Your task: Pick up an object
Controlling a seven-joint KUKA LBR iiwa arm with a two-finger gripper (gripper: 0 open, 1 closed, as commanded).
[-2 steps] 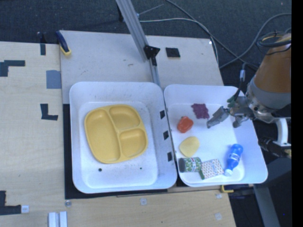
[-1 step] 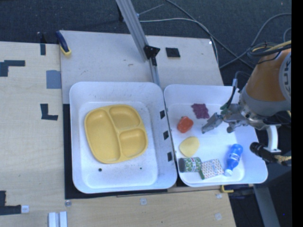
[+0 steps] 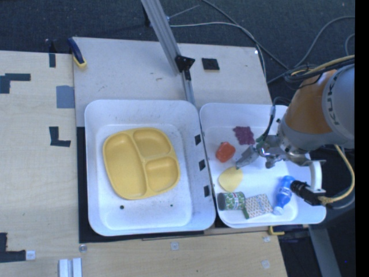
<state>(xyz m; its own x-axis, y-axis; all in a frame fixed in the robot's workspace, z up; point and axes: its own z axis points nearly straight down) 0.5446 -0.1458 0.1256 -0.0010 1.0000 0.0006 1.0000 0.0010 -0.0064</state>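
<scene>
Sitting side by side on the bench (image 3: 132,68) are two white bins. In the left bin (image 3: 95,172) a yellow divided plate (image 3: 141,161) is laid flat, tilted a little askew. In the right bin (image 3: 210,120) several small things are scattered: a purple lump (image 3: 244,134) near the top, an orange piece (image 3: 225,152) just below it, a pale yellow piece (image 3: 230,179) lower still, and along the bottom edge a green can (image 3: 232,201), a patterned packet (image 3: 259,205) and a blue bottle (image 3: 283,193). The gripper (image 3: 253,156) is seen over the right bin, between the orange piece and the yellow piece, its fingers slightly parted with nothing held between them. Whether a fingertip touches the yellow piece cannot be made out. The bin's right side is partly covered by the arm (image 3: 314,114).
</scene>
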